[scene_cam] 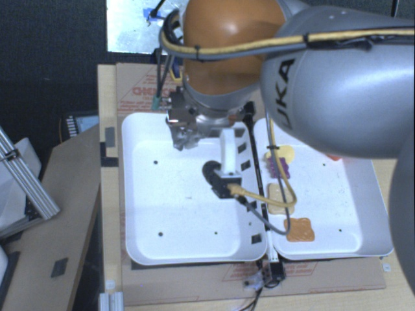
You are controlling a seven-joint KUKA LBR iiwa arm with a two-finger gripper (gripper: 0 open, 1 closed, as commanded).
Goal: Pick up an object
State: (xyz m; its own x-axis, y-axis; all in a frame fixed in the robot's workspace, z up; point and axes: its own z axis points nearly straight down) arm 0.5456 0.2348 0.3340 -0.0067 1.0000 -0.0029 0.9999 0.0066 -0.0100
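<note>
My gripper (pixel 184 137) hangs over the far part of the left white bin (pixel 152 238), under the orange wrist band. Nothing shows in its grasp. The loose objects lie in the right bin (pixel 350 238), near its left wall: a purple piece (pixel 280 168), a pale yellow piece (pixel 286 153) just behind it, a beige flat piece (pixel 278 197) and an orange-brown piece (pixel 300 229) close to the front. A bit of something red (pixel 333 156) peeks out from under the arm.
The big grey arm (pixel 343 76) covers the back of the right bin. A divider wall between the bins (pixel 259 225) runs front to back. Both bins rest on cardboard (pixel 139 89) on the bench; a metal frame (pixel 26 180) stands at left.
</note>
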